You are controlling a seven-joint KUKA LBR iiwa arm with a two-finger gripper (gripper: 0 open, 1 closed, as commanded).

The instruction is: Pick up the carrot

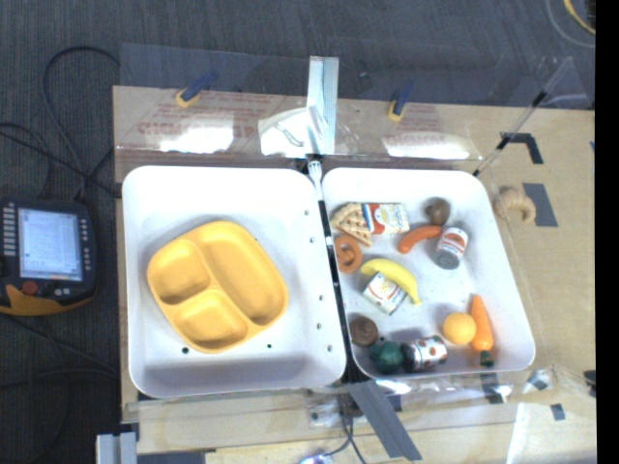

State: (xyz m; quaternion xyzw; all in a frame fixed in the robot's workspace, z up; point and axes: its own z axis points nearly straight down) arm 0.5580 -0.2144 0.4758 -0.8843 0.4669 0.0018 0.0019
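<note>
The carrot (482, 328) is orange with a dark green stub at its near end. It lies lengthwise by the right wall of the right bin (498, 222), close to the near right corner. An orange fruit (458, 329) touches its left side.
The right bin also holds a banana (395, 275), two small cans (451, 246), a sausage (418, 237), a waffle (350, 222), a snack packet (388, 217), a doughnut (363, 330), a dark green item (387, 357) and another can (426, 353). A yellow divided plate (216, 283) sits in the left bin (145, 356).
</note>
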